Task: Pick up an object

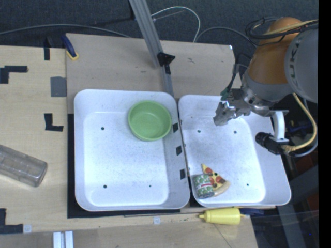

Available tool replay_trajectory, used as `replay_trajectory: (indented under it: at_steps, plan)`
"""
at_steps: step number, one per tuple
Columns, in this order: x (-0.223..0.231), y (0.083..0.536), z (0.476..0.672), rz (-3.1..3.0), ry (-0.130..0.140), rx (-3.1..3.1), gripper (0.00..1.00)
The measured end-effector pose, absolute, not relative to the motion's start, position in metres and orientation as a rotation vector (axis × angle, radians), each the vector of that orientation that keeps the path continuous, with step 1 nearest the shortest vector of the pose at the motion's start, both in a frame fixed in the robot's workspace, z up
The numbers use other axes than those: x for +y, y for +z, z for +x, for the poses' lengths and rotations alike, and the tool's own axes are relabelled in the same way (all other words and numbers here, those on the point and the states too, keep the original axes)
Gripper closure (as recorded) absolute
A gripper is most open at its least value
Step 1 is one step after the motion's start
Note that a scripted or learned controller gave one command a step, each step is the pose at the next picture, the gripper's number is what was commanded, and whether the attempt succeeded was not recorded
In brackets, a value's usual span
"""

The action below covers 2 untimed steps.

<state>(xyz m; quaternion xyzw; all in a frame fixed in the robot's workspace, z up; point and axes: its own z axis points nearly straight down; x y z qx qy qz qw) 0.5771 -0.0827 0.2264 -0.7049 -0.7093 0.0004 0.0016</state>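
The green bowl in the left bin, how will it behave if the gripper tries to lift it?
The green bowl looks like thin plastic, so probably light and stiff. It sits upright with its opening up, so it is unlikely to roll. Its smooth rounded rim may slip or tilt under a pinch at one edge.

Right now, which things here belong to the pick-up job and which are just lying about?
For the job:
- round green plastic bowl in the left white bin
- toy pizza slice and small patterned can in the right white bin
- gripper above the right bin

Lying about:
- yellow squeeze bottle on the bench
- clear plastic container at the far left
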Motion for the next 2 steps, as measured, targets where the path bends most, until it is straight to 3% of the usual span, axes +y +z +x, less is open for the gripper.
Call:
replay_trajectory:
  at_steps: [2]
  plan:
    - [0.028,0.241,0.568,-2.211,-0.001,-2.228,1.0]
